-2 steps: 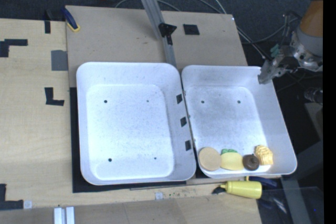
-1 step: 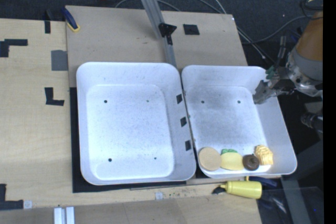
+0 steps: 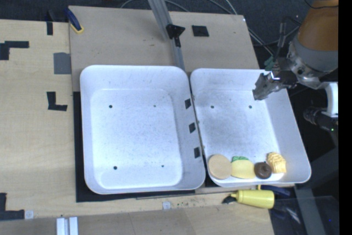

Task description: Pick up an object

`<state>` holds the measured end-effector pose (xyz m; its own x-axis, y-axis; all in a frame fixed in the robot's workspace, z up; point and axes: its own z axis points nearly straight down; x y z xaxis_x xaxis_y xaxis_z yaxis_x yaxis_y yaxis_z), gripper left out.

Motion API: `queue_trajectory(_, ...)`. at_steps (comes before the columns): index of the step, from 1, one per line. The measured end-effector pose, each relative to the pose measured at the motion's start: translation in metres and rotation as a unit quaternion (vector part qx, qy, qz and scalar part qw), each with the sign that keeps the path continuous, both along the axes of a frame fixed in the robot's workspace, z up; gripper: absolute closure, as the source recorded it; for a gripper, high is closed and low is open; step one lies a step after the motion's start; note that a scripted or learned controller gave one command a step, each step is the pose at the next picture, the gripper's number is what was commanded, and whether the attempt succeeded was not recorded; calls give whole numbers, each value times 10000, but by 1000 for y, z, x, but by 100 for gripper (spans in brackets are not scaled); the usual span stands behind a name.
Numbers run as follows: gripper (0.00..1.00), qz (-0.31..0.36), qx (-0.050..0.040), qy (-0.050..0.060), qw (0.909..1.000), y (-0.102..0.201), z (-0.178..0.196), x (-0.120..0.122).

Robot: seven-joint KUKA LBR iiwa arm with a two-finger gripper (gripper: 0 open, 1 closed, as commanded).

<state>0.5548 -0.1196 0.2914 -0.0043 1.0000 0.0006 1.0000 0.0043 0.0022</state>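
Note:
Several small toy foods lie along the near edge of the right bin [image 3: 286, 118]: a tan round cookie [image 3: 219, 166], a green piece [image 3: 239, 159], a pale yellow piece [image 3: 242, 169], a dark brown ring [image 3: 263, 170] and a yellow ridged piece [image 3: 276, 162]. My gripper [image 3: 264, 86] hangs over the far right part of that bin, well away from the foods, with nothing seen in it. Its fingers are too dark and small to tell apart.
The left bin [image 3: 88, 118] sits beside the right one. A yellow tool with a black tip [image 3: 253, 197] lies on the bench just in front of the right bin. A grey pole [image 3: 157, 3] slants over the back. Cables [image 3: 203, 0] run behind.

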Motion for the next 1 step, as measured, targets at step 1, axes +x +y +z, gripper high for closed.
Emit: queue_trajectory(1,100,-16,2,53,10000,18,-178,13)
